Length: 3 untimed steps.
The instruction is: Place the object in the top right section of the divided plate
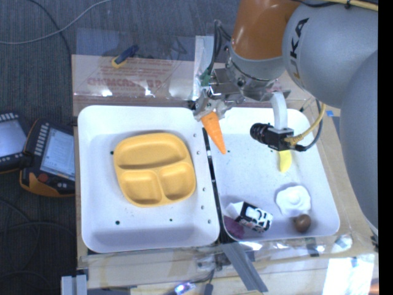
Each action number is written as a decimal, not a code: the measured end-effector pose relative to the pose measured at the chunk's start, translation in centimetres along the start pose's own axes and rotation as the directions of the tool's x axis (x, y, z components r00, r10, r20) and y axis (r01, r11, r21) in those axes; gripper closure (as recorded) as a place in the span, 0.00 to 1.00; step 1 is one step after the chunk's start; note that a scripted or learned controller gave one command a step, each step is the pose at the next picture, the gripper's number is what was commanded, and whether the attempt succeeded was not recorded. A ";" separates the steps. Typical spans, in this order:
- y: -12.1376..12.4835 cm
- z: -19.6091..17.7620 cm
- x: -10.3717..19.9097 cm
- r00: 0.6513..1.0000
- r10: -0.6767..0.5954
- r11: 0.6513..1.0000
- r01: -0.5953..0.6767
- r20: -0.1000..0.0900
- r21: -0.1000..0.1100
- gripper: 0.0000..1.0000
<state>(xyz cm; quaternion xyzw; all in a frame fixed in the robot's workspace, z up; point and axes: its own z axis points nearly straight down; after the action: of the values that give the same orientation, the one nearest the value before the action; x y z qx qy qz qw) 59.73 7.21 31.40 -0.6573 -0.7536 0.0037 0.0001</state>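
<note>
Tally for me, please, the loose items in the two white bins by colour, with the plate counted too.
Yellow: 2, divided plate and banana
Orange: 1, carrot, at the tool
White: 1, fried egg
Brown: 1, round item
Black and white: 1, cow
Purple: 1, piece
Total: 7

A yellow plastic divided plate (154, 168) lies in the left shallow white bin (98, 226); an orange toy carrot (214, 131) hangs above the bins' shared wall.
</note>
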 end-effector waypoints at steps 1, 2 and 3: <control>-7.6 9.2 6.6 0.999 0.054 0.999 -0.054 -0.002 0.003 1.00; -7.0 3.7 3.7 0.999 -0.038 0.999 0.038 -0.002 0.000 1.00; -6.4 5.4 10.2 0.999 0.049 0.999 -0.049 -0.001 0.002 1.00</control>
<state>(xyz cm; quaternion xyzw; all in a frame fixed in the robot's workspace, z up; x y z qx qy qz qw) 51.97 16.42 26.01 -0.6756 -0.7373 0.0040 0.0013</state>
